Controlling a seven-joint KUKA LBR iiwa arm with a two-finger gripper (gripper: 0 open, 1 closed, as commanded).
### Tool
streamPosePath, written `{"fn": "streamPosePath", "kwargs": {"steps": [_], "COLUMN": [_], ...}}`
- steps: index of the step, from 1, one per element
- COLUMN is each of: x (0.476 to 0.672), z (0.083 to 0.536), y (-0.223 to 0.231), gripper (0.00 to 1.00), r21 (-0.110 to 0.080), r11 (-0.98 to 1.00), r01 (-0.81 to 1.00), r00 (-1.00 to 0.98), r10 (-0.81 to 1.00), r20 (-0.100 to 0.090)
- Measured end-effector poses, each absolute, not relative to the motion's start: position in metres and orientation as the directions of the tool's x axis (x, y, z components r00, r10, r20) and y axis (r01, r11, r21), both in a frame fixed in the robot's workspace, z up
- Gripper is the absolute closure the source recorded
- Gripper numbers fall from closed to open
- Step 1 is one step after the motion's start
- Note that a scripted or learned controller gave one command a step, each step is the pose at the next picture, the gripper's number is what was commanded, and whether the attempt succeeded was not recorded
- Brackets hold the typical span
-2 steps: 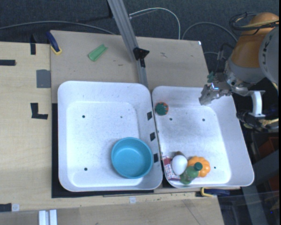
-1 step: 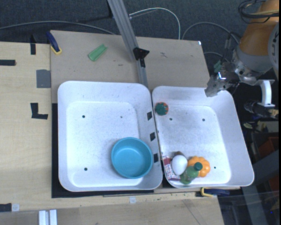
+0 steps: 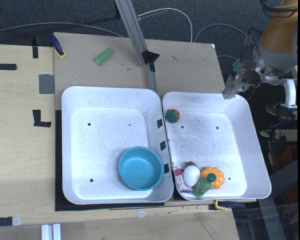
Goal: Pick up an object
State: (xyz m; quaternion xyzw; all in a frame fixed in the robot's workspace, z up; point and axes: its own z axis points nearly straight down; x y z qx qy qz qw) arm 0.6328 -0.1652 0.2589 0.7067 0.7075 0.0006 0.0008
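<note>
My gripper hangs over the far right rim of the right bin, at the end of the grey arm with its orange band. Nothing shows between its fingers. In the right bin's near corner lie a white egg, an orange pumpkin-like toy and a small green bottle, bunched together. A small green and orange ball rests at the bin's far left corner. The left bin holds a blue bowl near its front right.
A grey pole slants down to the seam between the bins. On the bench behind the left bin lie a green block and a blue and yellow clamp. Cables run behind the bench.
</note>
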Motion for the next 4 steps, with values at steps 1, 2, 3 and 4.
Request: {"fn": "streamPosePath", "kwargs": {"steps": [1,2,3,4], "x": [0.625,0.627,0.624,0.617], "z": [0.263,0.248,0.24,0.243], "y": [-0.11,-0.055,-0.01,0.037], "gripper": [1.0,1.0,1.0,1.0], "r21": [-0.001,-0.003,-0.003,-0.002], "r11": [0.006,0.007,0.005,0.006], "r01": [1.0,1.0,1.0,1.0], "r00": [-0.006,-0.007,-0.005,-0.006], "r10": [1.0,1.0,1.0,1.0], "r20": [0.001,0.001,0.001,0.001]}}
